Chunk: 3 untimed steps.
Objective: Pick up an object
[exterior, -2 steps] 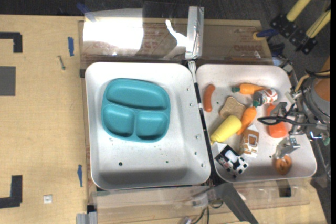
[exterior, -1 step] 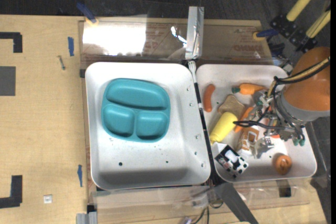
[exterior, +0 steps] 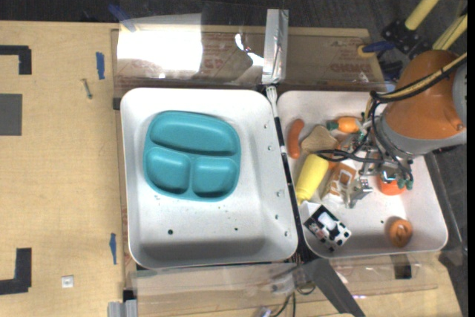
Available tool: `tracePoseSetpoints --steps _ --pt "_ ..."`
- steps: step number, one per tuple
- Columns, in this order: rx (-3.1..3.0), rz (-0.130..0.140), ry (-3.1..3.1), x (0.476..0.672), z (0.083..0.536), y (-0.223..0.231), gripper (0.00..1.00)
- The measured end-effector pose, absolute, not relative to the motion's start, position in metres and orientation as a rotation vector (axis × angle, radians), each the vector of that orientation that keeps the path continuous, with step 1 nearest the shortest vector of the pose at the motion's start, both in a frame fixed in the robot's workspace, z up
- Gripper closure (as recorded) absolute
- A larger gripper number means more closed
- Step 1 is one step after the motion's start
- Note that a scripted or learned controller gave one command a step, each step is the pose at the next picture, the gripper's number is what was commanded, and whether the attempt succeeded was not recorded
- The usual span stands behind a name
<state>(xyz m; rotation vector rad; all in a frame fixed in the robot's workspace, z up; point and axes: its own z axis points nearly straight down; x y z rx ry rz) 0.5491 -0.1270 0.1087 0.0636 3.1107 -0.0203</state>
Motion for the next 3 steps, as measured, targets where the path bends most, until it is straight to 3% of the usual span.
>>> tracePoseSetpoints --steps 1,2,3 --pt "0.138 -0.021 3.083 0.541 0.11 -0.128 0.0" --pt "0.204 -0.023 3.07 0.521 0.11 -0.116 0.0" --pt "0.346 -0.005 3.105 0.499 0.089 -0.143 0.0"
